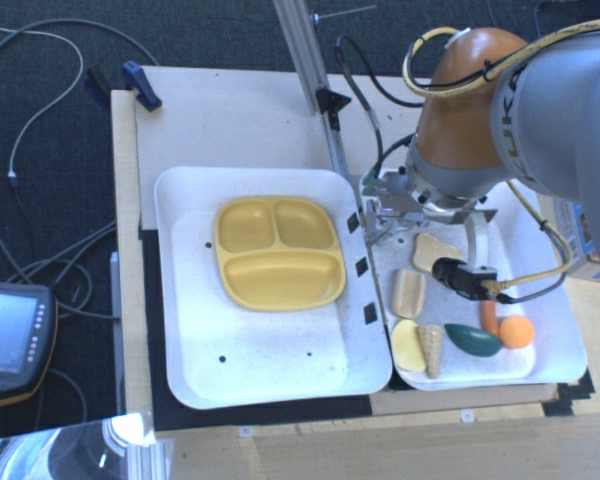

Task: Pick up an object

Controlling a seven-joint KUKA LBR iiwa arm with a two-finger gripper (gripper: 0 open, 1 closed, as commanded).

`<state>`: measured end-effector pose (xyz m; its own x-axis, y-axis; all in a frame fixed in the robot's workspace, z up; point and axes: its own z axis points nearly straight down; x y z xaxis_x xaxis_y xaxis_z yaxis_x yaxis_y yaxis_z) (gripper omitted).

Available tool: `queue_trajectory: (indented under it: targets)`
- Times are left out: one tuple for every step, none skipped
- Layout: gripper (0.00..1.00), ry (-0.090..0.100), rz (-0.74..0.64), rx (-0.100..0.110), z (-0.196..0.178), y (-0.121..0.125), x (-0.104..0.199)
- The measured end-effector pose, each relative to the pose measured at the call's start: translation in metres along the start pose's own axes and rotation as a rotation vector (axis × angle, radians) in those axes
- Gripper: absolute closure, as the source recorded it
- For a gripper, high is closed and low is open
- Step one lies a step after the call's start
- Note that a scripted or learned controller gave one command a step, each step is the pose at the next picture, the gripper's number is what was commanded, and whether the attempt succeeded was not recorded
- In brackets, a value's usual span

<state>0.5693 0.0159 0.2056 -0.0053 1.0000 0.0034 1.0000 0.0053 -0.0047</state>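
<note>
Arm casing shows partial "KU" lettering; no other legible writing.

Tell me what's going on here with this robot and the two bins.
The KUKA arm reaches over the right bin, its gripper low near the bin's far left corner above a heap of toy food. Nothing is visibly held. The left bin holds a yellow divided tray.
</note>
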Motion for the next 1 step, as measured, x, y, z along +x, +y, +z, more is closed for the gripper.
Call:
queue_trajectory:
  targets:
    - [1.00, 0.000, -0.001, 0.000, -0.0041, -0.0166, 0.0440]
